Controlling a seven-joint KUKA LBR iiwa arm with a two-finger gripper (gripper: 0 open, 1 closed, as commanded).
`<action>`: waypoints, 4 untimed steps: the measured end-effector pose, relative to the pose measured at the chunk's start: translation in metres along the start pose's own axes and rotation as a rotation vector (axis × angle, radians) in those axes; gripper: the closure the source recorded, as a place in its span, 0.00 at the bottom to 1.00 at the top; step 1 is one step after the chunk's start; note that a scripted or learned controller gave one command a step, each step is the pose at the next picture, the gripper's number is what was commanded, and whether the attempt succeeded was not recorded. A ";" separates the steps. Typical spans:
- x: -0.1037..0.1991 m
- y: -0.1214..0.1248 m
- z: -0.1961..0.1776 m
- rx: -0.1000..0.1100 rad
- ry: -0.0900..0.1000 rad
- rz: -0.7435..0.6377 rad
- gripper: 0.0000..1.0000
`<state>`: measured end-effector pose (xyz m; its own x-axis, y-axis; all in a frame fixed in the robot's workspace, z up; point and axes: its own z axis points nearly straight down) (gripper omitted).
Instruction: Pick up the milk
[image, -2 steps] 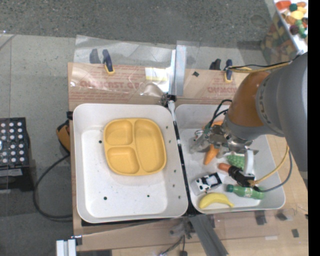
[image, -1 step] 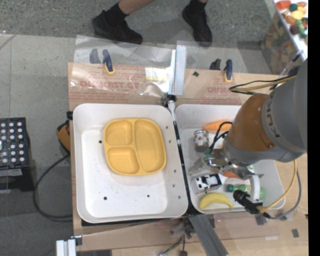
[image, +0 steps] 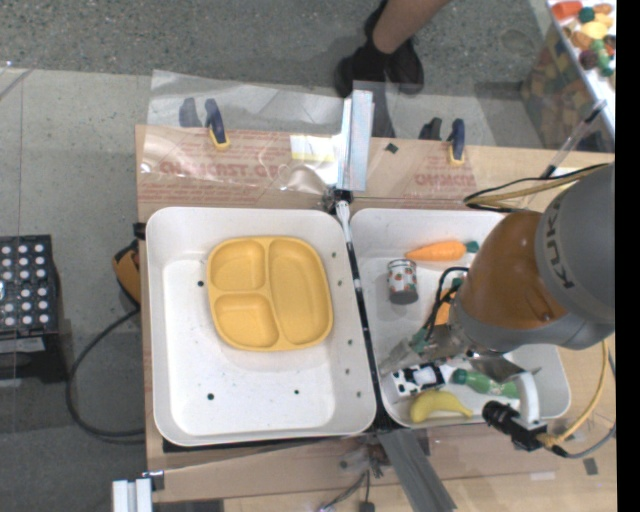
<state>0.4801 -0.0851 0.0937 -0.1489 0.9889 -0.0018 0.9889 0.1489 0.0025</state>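
Over right bin: arm (image: 530, 270), grey shell w/ orange band, reaches in from right; bulky, rounded, covers much of bin.
Gripper (image: 425, 348): metal, low over bin's front-left part, just above milk; open or shut – can't tell, arm blocks it.
Milk (image: 417, 378): small white carton w/ black cow patches, lying flat near front of right bin (image: 375, 228), by divider wall.
Banana (image: 440, 404): yellow, curved, smooth; just in front of milk.
Carrot (image: 440, 251): orange, tapered, at bin's back.
Can (image: 402, 280): small cylinder, grey top, upright, near carrot.
Left bin (image: 180, 400): white, shallow, speckled floor.
Plate (image: 270, 292): yellow plastic, three compartments, rounded corners.
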 end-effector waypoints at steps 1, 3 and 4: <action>-0.002 -0.001 -0.009 0.001 -0.002 0.006 1.00; -0.005 -0.002 0.000 0.003 0.002 0.246 0.00; -0.005 -0.002 0.000 0.003 0.002 0.247 0.00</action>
<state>0.4793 -0.0904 0.0934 0.0970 0.9953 0.0010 0.9953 -0.0970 0.0000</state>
